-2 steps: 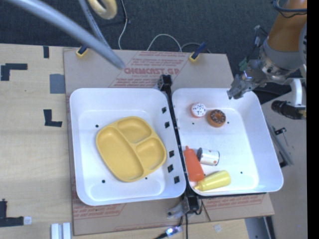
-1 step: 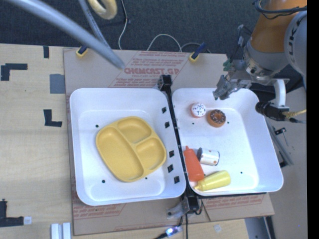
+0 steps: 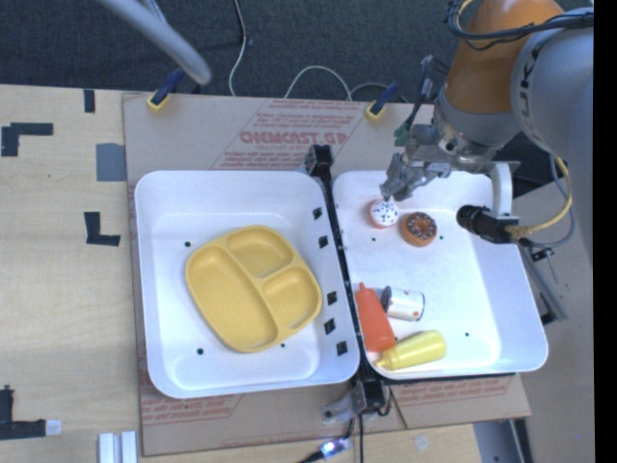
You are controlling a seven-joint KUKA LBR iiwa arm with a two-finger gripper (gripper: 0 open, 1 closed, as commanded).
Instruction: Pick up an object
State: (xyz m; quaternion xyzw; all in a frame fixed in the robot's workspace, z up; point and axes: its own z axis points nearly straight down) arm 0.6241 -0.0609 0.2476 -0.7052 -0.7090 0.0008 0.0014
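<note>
Counter: light wood surface, with a brown cardboard sheet under both bins.
Lower right of the frame: the right bin holds a yellow banana-shaped toy near its bottom edge, lying tilted.
Beside it: an orange carrot-shaped toy lies along the bin's left wall, touching or nearly touching the yellow toy's left end.
Just above those: a small white cylinder with a dark end lies on its side, close to the orange toy.
Lower left to centre: the left bin holds a yellow divided plate with three compartments, lying flat.
Upper part of right bin: a brown doughnut-shaped toy lies flat; just left of it sits a small white dotted ball, the two near but apart.
End effector: hangs just above the dotted ball, its tips right by the ball's upper edge; whether its fingers are spread or pressed together cannot be told, and nothing is seen between them.
Upper right: the grey arm with its orange band reaches in from the frame's right.
</note>
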